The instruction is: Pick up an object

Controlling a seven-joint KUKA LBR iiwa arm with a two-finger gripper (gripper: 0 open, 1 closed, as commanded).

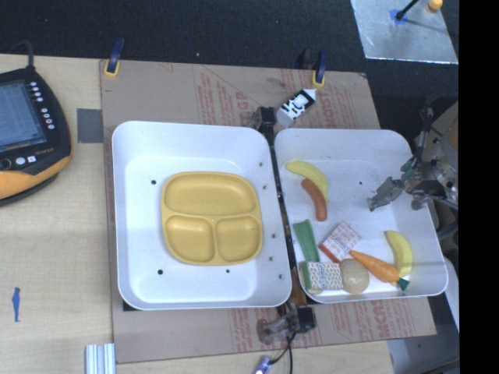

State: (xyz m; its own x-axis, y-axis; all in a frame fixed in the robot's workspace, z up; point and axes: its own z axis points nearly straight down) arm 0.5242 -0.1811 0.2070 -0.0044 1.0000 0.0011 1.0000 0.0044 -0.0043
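Note:
The right bin [351,148] holds several toy foods. A yellow banana [307,170] lies above a red-brown sausage [315,199] at its left side. Lower down are a green stick [306,240], a red-and-white packet [340,241], a patterned box [323,275], a beige ball [355,277], an orange carrot [376,266] and a second banana [400,252]. My gripper [401,197] hovers over the bin's right side, above the second banana. It is open, with nothing between its fingers.
The left bin [132,209] holds a yellow divided tray [212,215]. A teach pendant [27,131] lies on the bench at far left. Clamps [318,68] pin the cardboard at the back edge. A small black-and-white item [295,106] lies behind the bins.

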